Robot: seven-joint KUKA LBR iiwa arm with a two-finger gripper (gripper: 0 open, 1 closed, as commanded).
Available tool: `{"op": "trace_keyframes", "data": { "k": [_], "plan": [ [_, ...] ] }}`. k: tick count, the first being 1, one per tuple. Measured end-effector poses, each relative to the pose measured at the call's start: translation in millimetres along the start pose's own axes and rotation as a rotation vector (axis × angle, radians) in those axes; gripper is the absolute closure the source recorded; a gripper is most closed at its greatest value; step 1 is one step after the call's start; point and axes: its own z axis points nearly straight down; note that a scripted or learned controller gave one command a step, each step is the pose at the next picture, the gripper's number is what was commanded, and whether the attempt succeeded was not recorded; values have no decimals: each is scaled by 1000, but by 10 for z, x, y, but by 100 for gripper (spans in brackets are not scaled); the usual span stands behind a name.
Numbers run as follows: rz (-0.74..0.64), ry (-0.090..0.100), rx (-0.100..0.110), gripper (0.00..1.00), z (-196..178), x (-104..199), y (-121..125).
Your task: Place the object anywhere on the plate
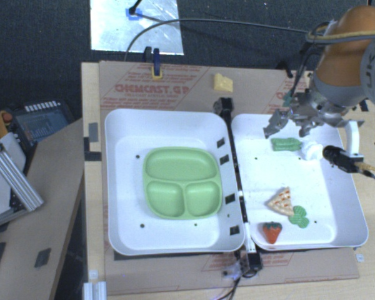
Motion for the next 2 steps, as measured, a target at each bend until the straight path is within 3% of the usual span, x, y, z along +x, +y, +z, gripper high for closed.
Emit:
{"op": "trace_keyframes", "data": {
  "k": [1,2],
  "plan": [
    [-2,-1,-12,0,-68,0,22],
    [-1,-1,-10,0,345,18,39]
  ]
}}
